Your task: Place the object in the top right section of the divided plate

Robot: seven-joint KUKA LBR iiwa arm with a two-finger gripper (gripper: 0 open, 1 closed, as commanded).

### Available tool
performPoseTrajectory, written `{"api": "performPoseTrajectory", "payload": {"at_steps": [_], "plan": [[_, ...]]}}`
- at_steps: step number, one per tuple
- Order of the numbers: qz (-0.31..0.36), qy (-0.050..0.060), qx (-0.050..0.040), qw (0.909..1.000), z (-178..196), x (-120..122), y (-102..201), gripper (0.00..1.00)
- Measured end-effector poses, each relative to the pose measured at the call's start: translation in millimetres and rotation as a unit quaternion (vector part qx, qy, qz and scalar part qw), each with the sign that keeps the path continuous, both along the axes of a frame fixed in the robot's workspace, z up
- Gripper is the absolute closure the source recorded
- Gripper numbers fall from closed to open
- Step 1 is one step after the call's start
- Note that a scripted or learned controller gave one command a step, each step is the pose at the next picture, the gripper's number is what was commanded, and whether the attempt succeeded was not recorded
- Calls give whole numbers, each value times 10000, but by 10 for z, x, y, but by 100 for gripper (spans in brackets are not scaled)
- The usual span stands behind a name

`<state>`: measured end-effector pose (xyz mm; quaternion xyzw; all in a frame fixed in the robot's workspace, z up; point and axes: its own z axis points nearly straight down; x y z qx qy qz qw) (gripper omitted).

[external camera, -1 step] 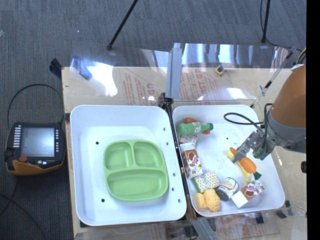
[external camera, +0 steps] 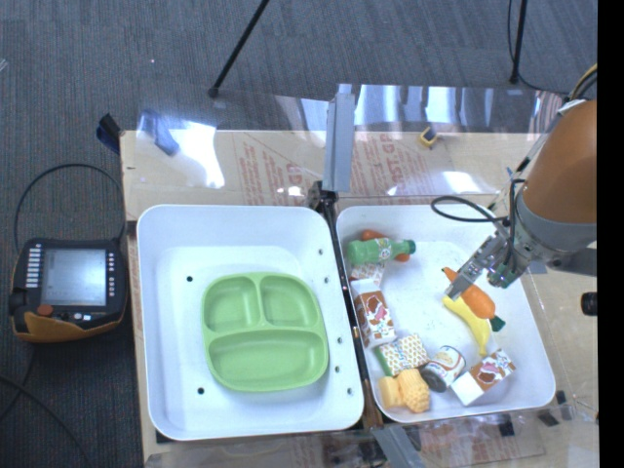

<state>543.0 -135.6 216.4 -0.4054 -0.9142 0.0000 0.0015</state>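
Two shallow white bins side by side: left bin (external camera: 156, 261) carries a light-green plastic divided plate (external camera: 263, 344), three sections, nothing in any of them incl. its top right section (external camera: 290, 303). Right bin (external camera: 541, 359) carries the clutter. Grey arm w/ orange band (external camera: 570, 178) reaches in from the right; two-finger gripper (external camera: 466, 279) sits low over the right bin's mid-right area, right at an orange toy carrot (external camera: 475, 300), which lies on a yellow toy banana (external camera: 476, 328). Finger gap too small to read, so can't tell grip state or whether anything's held. Other items in right bin: green bottle w/ white label (external camera: 375, 252) near top left, brown-and-white carton (external camera: 374, 317) below it, yellow corn cob (external camera: 414, 391) and small tin can (external camera: 445, 364) along the front edge. Black teach pendant w/ screen (external camera: 68, 286) on the floor, well left of the bench.
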Motion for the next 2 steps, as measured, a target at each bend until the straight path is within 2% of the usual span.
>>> {"api": "performPoseTrajectory", "payload": {"at_steps": [1,2], "plan": [[457,10,1,9990,-288,224,562,100],[2278,-3,6,9737,-238,482,1435,100]]}}
